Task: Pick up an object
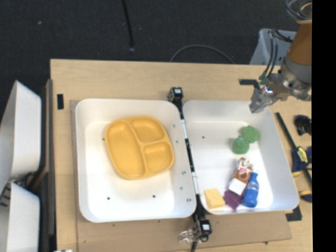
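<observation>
Pincer (258, 105) is hanging over the far right corner of the right bin (210, 119), at the end of the grey arm (294, 83) that is reaching in from the right w/ its orange band (300, 46) showing above the wrist. Whether the pincer is released or clenched cannot be told from this angle; nothing is showing in its grip.

Desk (131, 77) is carrying two shallow white bins side by side, their inner rims touching along the centre line.

Left bin (86, 193) is holding a yellow divided tray (139, 147), three compartments, lying flat near the bin's middle.

Right bin is holding the loose objects, all apart from the pincer:
- green bumpy toy (245, 139), lying on the bin floor near the right wall, below the pincer in the picture & well clear of it
- red-and-white figure (242, 173), lying toward the near right part of the bin
- blue bottle (252, 190), lying just beside the figure, on its right, touching or nearly touching it
- purple block (231, 199), sitting at the near wall, just left of the bottle's base
- yellow block (213, 198), sitting at the near wall, just left of the purple block

A black cable (126, 14) is trailing across the dark floor beyond the desk
</observation>
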